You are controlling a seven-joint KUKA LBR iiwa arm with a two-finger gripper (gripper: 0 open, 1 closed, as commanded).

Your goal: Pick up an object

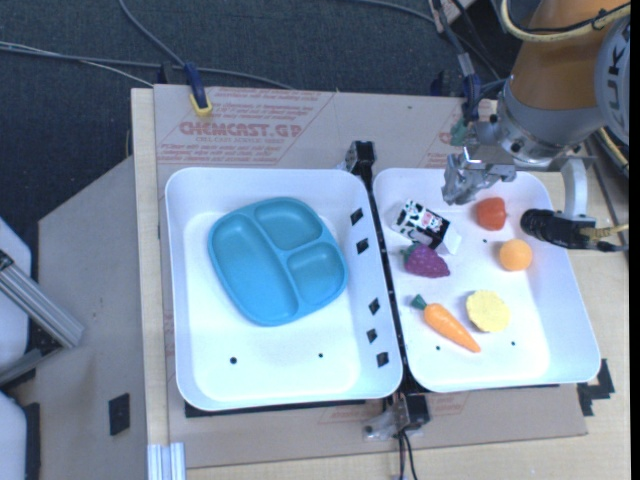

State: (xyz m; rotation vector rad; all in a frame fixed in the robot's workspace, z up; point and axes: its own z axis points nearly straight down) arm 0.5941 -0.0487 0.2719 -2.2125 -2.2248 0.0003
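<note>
My gripper [462,192] hangs over the far part of the right bin [560,358], with nothing seen between its fingers. Just right of it lies a red tomato [490,213]. A black-and-white box [424,223] lies below and left of the gripper, with a purple bunch of grapes [427,261] under that. An orange ball [515,255], a yellow round piece [488,311] and a carrot [449,327] lie nearer the front.
A blue divided plate [278,258] rests in the left bin [200,368]. A black-clipped divider runs between the bins. Cables trail over the dark floor behind the bench.
</note>
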